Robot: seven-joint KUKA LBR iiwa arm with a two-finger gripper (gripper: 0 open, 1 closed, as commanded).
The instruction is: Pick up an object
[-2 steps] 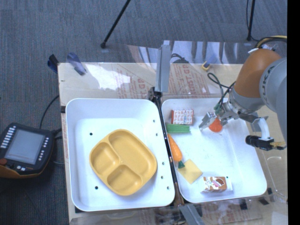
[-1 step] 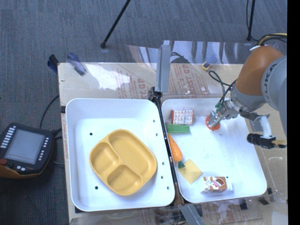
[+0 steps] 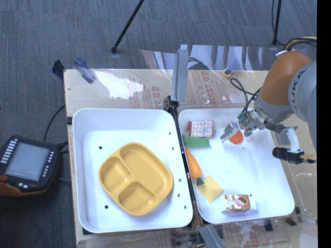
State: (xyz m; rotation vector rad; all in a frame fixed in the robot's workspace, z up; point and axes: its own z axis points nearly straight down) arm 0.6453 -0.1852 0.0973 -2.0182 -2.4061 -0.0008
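My gripper [image 3: 236, 132] is at the upper middle of the right bin [image 3: 269, 190], at the end of the arm's orange band [image 3: 284, 79] and grey wrist. A small red-orange round object [image 3: 236, 138] sits between its two grey fingers, which are shut on it. I cannot tell whether the object rests on the bin floor or hangs just above it. Left of the gripper lie a red and white carton [image 3: 200, 128] and a green stick [image 3: 196, 141].
The right bin also holds a carrot [image 3: 193, 164] by its left wall, a yellow wedge [image 3: 209, 188] and a small printed box [image 3: 239, 203] near the front. A yellow divided plate [image 3: 135, 177] lies in the left bin [image 3: 88, 138]. A pendant [image 3: 26, 164] lies off the bench's left.
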